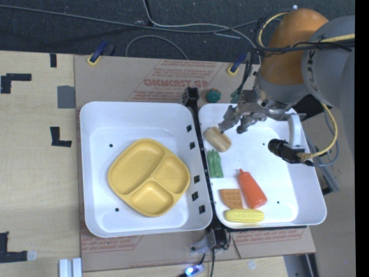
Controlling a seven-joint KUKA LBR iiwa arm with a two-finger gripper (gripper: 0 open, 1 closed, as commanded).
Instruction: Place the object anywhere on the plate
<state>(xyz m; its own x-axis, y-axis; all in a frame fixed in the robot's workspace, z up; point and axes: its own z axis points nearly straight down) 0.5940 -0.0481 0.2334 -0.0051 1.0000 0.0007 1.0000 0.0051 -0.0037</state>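
The gripper (235,122), fingers spread and holding nothing, hovered above a bread roll (217,138) in the right bin (300,203); the yellow plate (149,176) awaited any object.

A wooden bench (34,172) carried a cardboard sheet (155,82); two white bins, left (92,154) and right (305,195), sat side by side on it.

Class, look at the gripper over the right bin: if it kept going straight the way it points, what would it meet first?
Most likely the tan bread roll, just below-left of the gripper; depth is unclear.
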